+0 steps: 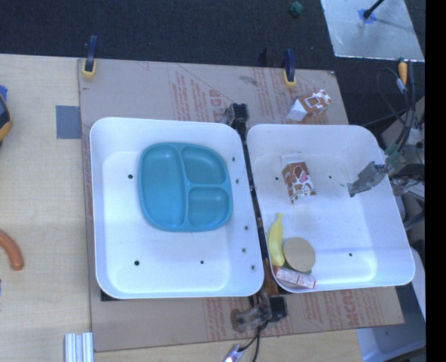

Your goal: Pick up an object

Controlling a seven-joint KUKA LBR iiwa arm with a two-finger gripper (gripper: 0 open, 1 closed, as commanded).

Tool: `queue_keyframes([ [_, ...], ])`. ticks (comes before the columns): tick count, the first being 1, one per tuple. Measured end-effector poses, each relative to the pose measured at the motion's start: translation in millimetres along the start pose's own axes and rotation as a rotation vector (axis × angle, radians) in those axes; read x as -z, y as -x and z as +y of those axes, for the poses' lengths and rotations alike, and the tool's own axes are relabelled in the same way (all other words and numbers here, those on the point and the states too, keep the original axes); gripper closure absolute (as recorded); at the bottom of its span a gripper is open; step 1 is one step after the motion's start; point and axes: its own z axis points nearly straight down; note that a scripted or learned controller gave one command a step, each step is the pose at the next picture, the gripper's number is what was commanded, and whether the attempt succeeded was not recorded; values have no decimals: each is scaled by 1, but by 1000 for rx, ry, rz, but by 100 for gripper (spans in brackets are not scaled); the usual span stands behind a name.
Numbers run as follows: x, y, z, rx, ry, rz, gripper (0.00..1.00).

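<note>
- Four loose things lie in the right bin [374,266]: a brown-and-white snack packet [298,181] left of the pincer [365,180], and, lower left of it, a banana [276,240], a tan round disc [299,254] and a flat wrapper [294,279].
- The pincer hangs over that bin's right part, touching none of them; its opening cannot be told.
- Far left, a teal divided plate [185,187] sits in the left bin [110,225].

The gripper [365,179] reaches in from the right, its grey fingers slanting down and to the left. Behind it, up and to the right, the wrist and cabling trail off (too dark and cluttered to make out the arm's links).
</note>
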Motion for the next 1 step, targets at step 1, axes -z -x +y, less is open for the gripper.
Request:
queue_keyframes([
  [1, -109, -19, 69, 1, -3, -1, 0],
])
